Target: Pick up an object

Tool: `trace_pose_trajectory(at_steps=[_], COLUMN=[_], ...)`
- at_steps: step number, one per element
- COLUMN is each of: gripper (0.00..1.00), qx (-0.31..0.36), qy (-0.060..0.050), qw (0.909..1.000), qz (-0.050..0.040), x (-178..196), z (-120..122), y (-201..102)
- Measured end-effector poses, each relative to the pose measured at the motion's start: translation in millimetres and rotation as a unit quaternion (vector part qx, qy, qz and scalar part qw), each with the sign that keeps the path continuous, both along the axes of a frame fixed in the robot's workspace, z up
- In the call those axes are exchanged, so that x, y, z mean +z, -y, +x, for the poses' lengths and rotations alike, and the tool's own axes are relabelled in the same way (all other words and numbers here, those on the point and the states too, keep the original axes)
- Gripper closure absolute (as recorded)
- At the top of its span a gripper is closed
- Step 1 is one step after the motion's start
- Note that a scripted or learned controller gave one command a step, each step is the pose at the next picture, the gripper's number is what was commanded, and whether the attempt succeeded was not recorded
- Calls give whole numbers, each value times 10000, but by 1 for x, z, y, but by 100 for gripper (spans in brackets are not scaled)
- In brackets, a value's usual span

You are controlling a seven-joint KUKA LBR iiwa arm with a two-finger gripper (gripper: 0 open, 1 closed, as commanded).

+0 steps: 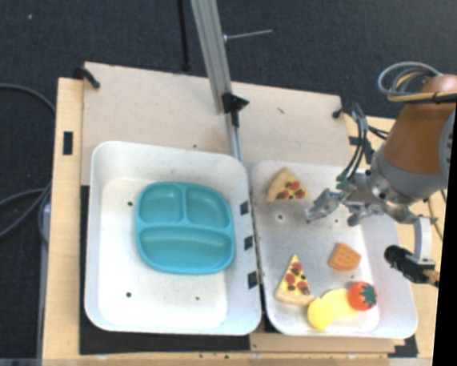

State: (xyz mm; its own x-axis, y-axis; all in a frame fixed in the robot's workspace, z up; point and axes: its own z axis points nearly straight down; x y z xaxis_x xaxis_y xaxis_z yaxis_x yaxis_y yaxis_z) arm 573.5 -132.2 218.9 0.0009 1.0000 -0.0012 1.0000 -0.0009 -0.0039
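Your gripper hangs with jaws spread wide, nothing between them; a pizza slice lies just left, an orange piece below.

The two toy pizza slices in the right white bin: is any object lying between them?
No. In the camera view, bare white bin floor runs from the upper toy pizza slice to the lower toy pizza slice. The two-finger gripper is off to the side.

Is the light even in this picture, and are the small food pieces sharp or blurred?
Camera view: light is soft and even, with faint shadows only; the white right bin looks bright without hard glare; the pizza slice and tomato are slightly soft; the tool looks a little blurred.
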Motion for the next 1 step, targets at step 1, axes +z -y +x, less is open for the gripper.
trace_pose_trajectory(at_steps=[1], gripper=[0], qx=[1], qy=[-10], qw=[10000], qz=[4], x=[-63], z=[-3], y=[2])
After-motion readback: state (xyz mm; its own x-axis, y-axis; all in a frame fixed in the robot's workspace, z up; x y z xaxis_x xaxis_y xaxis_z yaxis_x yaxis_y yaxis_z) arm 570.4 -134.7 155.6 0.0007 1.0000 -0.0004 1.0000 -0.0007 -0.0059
